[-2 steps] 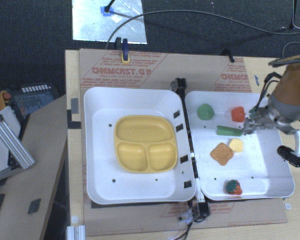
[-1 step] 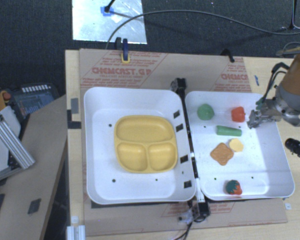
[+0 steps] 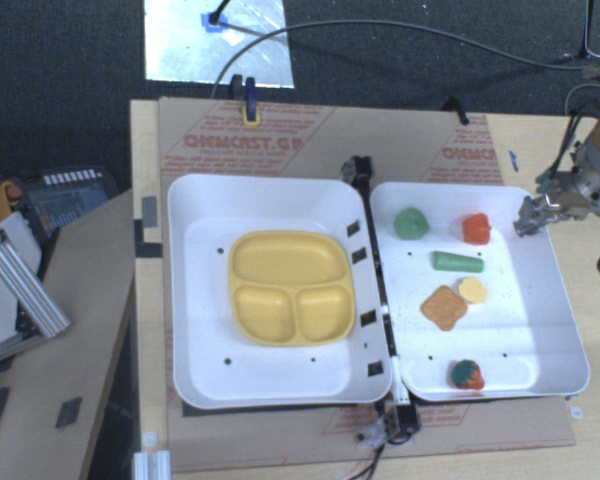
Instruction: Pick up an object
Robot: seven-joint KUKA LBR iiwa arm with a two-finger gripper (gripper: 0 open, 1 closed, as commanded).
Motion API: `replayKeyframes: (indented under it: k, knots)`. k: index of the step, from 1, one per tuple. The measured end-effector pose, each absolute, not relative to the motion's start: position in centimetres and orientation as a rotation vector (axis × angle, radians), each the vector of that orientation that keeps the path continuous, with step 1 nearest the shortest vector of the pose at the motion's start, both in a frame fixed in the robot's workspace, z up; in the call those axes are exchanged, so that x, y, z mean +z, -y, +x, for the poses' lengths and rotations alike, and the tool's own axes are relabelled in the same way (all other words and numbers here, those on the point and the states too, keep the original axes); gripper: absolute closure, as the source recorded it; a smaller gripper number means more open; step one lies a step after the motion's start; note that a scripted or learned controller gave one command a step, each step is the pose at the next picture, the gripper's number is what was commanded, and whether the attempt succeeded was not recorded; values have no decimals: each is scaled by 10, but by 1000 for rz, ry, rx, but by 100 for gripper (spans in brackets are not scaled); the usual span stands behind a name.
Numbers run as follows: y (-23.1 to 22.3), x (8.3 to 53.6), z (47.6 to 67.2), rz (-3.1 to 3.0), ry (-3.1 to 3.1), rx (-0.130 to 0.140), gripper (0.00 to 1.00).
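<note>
Gripper (image 3: 530, 218): seen at the right bin's upper right rim, above the wall; nothing is seen between the fingers, and whether they are spread or closed cannot be told.
Right bin (image 3: 550, 308): six small objects are held.
Green ball (image 3: 411, 223): placed near the top left.
Red object (image 3: 476, 229): set near the gripper, apart from it.
Green stick (image 3: 457, 261): laid flat, mid-bin.
Yellow disc (image 3: 472, 290): touching the orange waffle (image 3: 444, 308).
Red-green object (image 3: 467, 374): near the bottom wall.
Left bin (image 3: 195, 268): a yellow divided tray (image 3: 290, 286) is held.
Table (image 3: 145, 168): both bins are carried.
</note>
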State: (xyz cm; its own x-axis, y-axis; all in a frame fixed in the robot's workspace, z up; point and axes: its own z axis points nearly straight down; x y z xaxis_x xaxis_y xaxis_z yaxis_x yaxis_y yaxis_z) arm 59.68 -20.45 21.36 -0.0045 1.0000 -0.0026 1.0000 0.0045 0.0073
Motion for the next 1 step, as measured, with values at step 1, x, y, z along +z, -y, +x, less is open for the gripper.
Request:
replayKeyframes:
  k: [1]
  knots:
    - [204, 279, 601, 2209, -2222, 6, 100]
